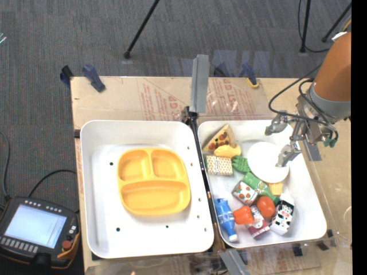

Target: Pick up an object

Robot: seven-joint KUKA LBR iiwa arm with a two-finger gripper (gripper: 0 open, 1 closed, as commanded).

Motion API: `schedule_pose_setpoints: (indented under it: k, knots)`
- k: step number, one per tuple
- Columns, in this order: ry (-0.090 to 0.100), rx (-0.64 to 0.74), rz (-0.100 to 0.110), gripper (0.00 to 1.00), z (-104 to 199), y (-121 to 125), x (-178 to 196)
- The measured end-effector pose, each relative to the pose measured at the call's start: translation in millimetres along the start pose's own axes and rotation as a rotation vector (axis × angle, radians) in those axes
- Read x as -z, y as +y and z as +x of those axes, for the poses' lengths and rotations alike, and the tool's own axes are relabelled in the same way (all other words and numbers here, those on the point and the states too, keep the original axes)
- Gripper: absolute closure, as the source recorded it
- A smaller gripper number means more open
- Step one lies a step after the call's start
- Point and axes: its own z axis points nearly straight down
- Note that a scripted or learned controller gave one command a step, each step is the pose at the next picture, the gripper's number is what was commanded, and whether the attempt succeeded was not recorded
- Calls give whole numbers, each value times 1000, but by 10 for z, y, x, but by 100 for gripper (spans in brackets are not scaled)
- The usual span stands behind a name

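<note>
While hanging over the right bin (317, 211), gripper (285, 143) sits at the right edge of the white plate (265, 160), jaws apart, nothing between the fingers. One fingertip (282, 158) low over the plate's right rim, the other finger (276, 124) up and back of the plate; cannot tell if touching. Landmark = white plate, all below relative to it. Pizza slice toy (221, 137) left and up. Yellow banana piece (228, 151) just left. Cracker block (219, 165) left, slightly lower. Green leaf toy (241, 164) touching the lower-left rim. Small printed carton (245, 191) just below. Red tomato (265, 206) and orange-red pepper (243, 215) further below. Cow-print milk carton (282, 215) below right. Blue bottle (225, 219) below left, lying flat. Yellow divided tray (153, 181) well left, in the left bin (94, 153).
</note>
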Motion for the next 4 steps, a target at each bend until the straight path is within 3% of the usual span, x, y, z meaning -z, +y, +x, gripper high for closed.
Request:
schedule_pose_setpoints:
  k: [1,2,3,4]
  knots:
    - [10,116,-4,0,311,575,-1328]
    - [-12,141,14,0,880,641,-1232]
    - [-6,203,-1,0,277,987,-866]
    - [-31,196,4,0,415,750,-1054]
